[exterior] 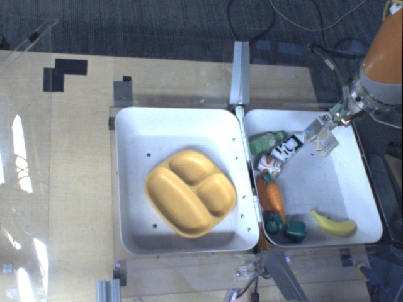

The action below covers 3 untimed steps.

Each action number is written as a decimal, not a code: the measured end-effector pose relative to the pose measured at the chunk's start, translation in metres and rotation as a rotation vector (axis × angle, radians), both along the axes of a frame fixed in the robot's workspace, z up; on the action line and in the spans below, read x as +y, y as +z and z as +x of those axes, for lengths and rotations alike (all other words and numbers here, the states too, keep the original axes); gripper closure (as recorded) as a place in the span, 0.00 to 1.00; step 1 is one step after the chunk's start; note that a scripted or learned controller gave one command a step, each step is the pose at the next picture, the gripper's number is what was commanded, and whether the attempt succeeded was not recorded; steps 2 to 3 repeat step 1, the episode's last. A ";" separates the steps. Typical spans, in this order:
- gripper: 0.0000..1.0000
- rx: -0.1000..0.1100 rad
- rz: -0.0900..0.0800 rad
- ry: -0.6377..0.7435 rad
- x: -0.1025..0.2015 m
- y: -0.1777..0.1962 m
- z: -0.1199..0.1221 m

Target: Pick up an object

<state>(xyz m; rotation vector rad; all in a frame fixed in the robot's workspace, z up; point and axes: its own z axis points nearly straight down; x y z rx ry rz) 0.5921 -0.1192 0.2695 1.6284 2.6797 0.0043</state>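
Underneath, a pale wooden bench [69, 187] carries two white bins before dark carpet. One yellow three-part tray [191, 192] lies in the left bin [135, 131]. Along the right bin's [356, 187] left wall lie one green packet [264, 143], one carrot [272, 197] and one dark green toy [284, 226]; one banana [334, 224] lies near right. The claw [322, 137] hangs over the far right bin; whether it's open, I cannot tell.

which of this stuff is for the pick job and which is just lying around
For the job: gripper over the right bin; banana, carrot, green packet, black and white packet, dark green toy.

Lying about: yellow divided tray in the left bin, cables, metal bracket.
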 end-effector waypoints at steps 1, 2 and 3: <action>1.00 0.000 0.001 -0.011 0.022 -0.017 0.012; 1.00 0.000 0.001 -0.011 0.022 -0.017 0.012; 1.00 0.000 0.001 -0.011 0.022 -0.017 0.012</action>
